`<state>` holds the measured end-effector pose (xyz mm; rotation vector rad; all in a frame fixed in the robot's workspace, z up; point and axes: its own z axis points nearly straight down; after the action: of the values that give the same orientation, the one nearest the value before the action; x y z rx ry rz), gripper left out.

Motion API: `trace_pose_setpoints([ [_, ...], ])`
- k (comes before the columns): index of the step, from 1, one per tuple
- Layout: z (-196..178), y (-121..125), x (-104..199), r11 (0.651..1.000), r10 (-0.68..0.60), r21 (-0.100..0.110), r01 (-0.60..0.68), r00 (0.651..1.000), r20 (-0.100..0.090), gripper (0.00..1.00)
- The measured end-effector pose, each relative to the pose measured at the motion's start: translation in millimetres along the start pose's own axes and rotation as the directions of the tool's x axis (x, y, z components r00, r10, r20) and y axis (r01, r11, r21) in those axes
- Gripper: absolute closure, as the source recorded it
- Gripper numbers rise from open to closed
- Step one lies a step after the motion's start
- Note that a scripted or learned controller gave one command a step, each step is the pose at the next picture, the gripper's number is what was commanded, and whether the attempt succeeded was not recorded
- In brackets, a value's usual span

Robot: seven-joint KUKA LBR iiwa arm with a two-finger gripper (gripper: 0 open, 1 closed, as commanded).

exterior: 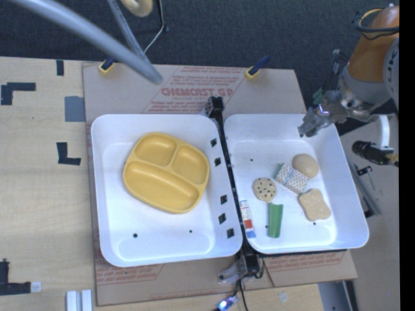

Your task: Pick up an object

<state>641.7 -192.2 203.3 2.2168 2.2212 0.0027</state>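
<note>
Hovering near the right white bin's (343, 167) far rim, the gripper (310, 125) carries nothing. Its nearest target, a round tan bread roll (305, 165), looks light, soft, best pinched across its middle.

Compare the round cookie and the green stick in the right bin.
The cookie is a round, flat, tan disc with dark specks; the green stick is long, narrow and plain green. The cookie lies nearer the bin's middle, while the green stick lies below it, closer to the near rim, its length running roughly toward that rim. Both lie flat on the right bin's white floor, apart from each other and away from the gripper.
</note>
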Motion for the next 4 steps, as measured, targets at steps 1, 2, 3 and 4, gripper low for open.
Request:
trace_pose_setpoints([
  [1,-2.5,0.2,0.5,1.0,0.001,0.004,-0.001,1.0,-0.001,1.0],
  [2,-6.9,-3.6,62.0,1.0,-0.003,0.006,0.003,1.0,-0.002,1.0],
  [3,-12.5,-8.2,121.5,1.0,-0.004,0.005,0.004,1.0,-0.003,1.0],
  [4,-10.7,2.7,166.4,1.0,-0.003,0.005,0.003,1.0,-0.002,1.0],
])
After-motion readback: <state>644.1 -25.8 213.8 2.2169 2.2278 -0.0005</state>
